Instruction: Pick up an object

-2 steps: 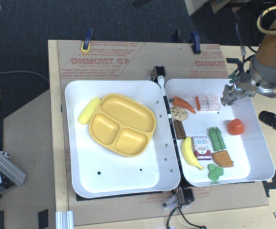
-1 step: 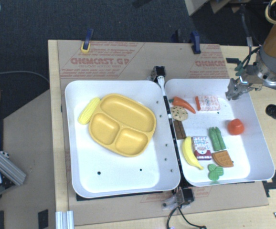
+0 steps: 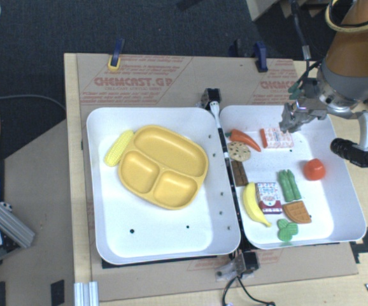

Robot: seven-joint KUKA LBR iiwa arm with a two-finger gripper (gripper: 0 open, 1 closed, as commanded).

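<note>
- Over on the far left of the counter [image 3: 76, 171], the left bin [image 3: 101, 190] held a yellow divided tray [image 3: 163, 166], with a toy corn cob [image 3: 118, 147] lying against the tray's upper-left edge.
- Right bin [image 3: 349, 203], left side near the divider: a round cookie [image 3: 239, 150], a brown chocolate-like bar [image 3: 239, 173] just below it, and an orange carrot [image 3: 245, 139] slanting above the cookie.
- Lower down in that bin: a banana [image 3: 255, 206], a small printed carton [image 3: 268, 196] beside it, green beans [image 3: 290, 185], a brown wafer-like piece [image 3: 297, 211] and a green lump [image 3: 286, 230] at the bottom.
- Upper middle of the right bin: a red-and-white packet [image 3: 277, 138], lying flat, near the carrot but apart from it.
- End effector [image 3: 294, 121] hung just over the packet's upper-right corner; whether the tips touched it could not be made out.
- Its fingers were too dark and foreshortened to read, so I could not tell how far apart they stood; nothing was seen held between them.
- A red tomato-like ball [image 3: 314, 169] sat well to the right, alone.
- Judged step: approach or descent onto a target, most likely the packet; no lift yet.
- Next move would call for centring over the packet, closing across its narrow width, then rising straight. A flat packet offers little edge, so a slip seemed likely.
</note>
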